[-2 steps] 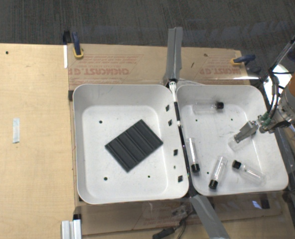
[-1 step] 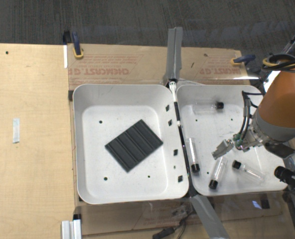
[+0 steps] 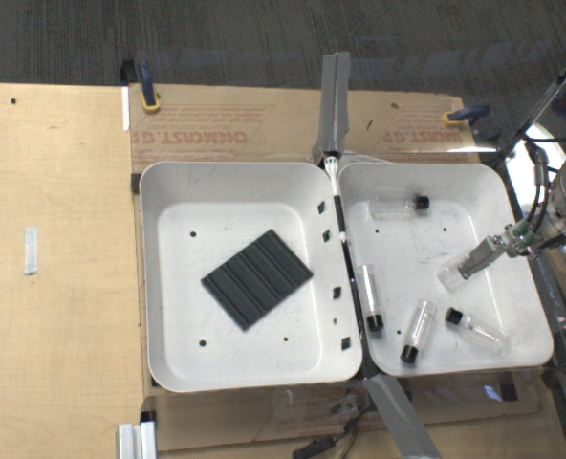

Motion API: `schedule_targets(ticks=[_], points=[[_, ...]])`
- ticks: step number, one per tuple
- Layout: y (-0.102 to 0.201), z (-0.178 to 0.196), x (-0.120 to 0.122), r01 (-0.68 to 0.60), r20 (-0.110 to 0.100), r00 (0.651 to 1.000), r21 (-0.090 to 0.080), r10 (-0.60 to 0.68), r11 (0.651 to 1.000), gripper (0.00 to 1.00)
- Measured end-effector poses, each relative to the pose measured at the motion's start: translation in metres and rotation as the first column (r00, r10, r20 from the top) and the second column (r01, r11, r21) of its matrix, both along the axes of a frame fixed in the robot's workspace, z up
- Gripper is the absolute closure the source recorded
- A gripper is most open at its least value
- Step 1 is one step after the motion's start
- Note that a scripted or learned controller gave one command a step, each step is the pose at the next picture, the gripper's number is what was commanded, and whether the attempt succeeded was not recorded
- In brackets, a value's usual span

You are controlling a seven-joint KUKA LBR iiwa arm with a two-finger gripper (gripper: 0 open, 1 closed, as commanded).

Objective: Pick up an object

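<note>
Vials lie scattered in the right bin point(image 3: 512, 208): one near the back wall point(image 3: 401, 204), one along the left wall point(image 3: 369, 299), one by the front point(image 3: 415, 331), and one at the front right point(image 3: 474, 329). All are clear tubes with black caps, each lying on its side and apart from the others. A fifth pale, clear shape point(image 3: 452, 275) sits just at the tip of the claw point(image 3: 472, 261), too faint to name with certainty, though it looks like another vial. The left bin point(image 3: 168, 199) holds a dark ribbed slab point(image 3: 257, 278), flat and turned at an angle, near its middle.

The claw reaches in from the right at a slant, low over the right bin, its tip next to that pale shape. Whether it is wide, narrow, or gripping anything I cannot tell, as the tip is small and blurred against the white floor.

The vials are probably light, stiff and smooth, so they would likely roll or squirt out under an off-centre pinch. A hold across the tube's middle, square to its length, seems safest; the cap end gives a duller surface but a shorter purchase. The slab lies flush on the floor and looks too broad to span, which makes it the poorer choice
</note>
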State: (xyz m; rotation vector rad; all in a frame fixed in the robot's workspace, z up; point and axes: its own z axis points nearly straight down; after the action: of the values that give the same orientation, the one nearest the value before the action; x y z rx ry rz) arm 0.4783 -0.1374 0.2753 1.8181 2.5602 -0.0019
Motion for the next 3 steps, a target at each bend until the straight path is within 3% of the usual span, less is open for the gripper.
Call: schedule_targets(ticks=[1,2,3], points=[[0.022,-0.125,-0.001,-0.017,-0.004,1.000,0.002,0.017,1.000,0.00],[0.026,-0.001,0.000,-0.078,0.000,0.997,0.000,0.078,0.997,0.00],[-0.035,-0.048,-0.001,-0.158,-0.002,0.987,0.001,0.158,0.987,0.00]])
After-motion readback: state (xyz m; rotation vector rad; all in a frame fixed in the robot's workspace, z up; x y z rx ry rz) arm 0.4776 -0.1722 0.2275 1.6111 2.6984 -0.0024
